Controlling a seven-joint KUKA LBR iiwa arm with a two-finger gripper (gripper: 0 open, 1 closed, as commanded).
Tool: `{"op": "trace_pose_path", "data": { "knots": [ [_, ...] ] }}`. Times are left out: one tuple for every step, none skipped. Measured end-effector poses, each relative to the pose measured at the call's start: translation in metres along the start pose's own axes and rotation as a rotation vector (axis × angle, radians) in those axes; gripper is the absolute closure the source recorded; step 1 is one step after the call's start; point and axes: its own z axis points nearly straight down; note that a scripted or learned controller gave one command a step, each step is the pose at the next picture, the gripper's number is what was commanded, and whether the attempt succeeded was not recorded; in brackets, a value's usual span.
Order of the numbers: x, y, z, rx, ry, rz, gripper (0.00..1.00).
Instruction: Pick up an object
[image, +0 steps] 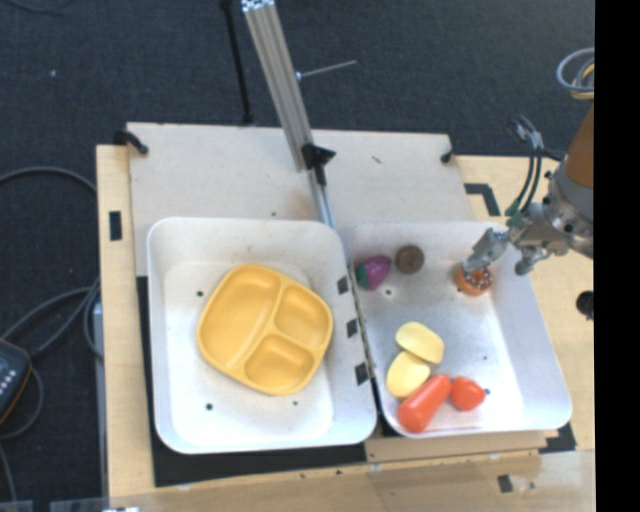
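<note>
Gripper fingers of the grey arm hang over a small orange-red toy at one o'clock in the right-hand white bin; their spread is unclear. Judged step: approach. Next: descend squarely and close.
</note>
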Motion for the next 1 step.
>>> {"op": "trace_pose_path", "data": {
  "knots": [
    [0.0001, 0.0, 0.0, 0.0, 0.0, 0.0, 0.0]
  ]
}}
